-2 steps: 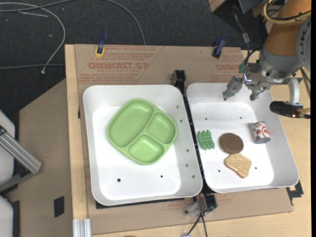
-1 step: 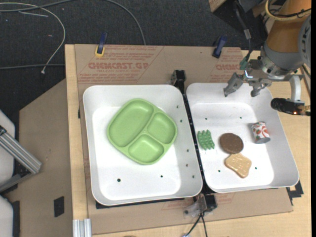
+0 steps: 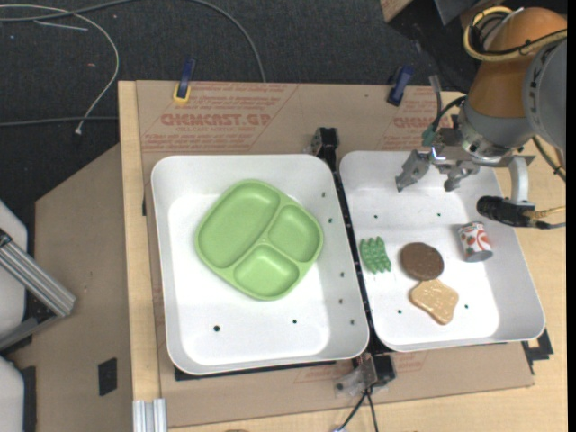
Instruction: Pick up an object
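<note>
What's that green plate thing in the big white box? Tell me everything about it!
The green divided plate is a light green tray with rounded corners that looks like smooth plastic. Raised ridges split it into three compartments: one large and two smaller, all bare. It lies flat, turned at an angle, near the middle of the left white bin, resting on the bin's floor. Nothing else touches it.

Arm [image 3: 526, 61] cropped at right edge

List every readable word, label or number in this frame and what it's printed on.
"CHEMCAST GP", red print on the brown board behind the left bin; its last letters are uncertain.
The same red print right of it is partly hidden, unreadable.
Small can, red and white label: too small to read.
</note>
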Available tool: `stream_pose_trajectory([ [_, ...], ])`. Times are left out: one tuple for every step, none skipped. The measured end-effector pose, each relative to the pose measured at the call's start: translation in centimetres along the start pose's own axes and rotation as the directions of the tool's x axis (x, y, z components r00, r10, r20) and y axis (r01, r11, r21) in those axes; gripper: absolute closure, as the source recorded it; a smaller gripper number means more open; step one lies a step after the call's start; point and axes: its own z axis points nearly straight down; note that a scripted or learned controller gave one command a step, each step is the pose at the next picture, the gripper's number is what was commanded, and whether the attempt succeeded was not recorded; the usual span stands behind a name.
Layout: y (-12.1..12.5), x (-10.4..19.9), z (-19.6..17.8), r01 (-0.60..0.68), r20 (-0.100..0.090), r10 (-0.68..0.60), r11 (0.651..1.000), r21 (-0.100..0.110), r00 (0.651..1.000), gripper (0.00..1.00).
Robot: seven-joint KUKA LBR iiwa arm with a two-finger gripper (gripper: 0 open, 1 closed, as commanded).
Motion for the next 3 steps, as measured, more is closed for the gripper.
stream_pose_trajectory([
  [-0.9,-0.3,4.8,-0.002,0.0,0.002,1.0,0.002,1.0,0.0],
  [-0.9,-0.3,7.9,-0.001,0.0,0.001,1.0,0.0,1.0,0.0],
  [-0.7,-0.3,6.5,-0.001,0.0,0.001,1.0,-0.005,1.0,1.0],
])
